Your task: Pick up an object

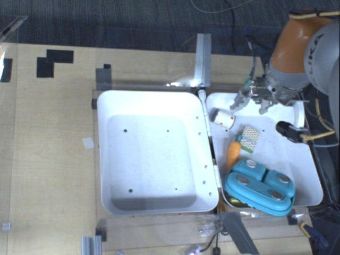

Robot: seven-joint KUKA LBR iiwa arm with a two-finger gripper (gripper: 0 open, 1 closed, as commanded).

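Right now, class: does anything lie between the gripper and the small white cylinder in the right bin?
Nothing visible does. The gripper hangs over the far end of the right bin, and the white cylinder lies just beside it with bare bin floor between. The patterned packet, orange piece and blue block sit nearer the camera.

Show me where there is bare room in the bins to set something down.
The left bin is bare white floor from wall to wall. In the right bin, a strip is free between the patterned packet and the right wall. Crowded: the blue tray, carrot and small cup beside the divider, with the gripper above the far end.
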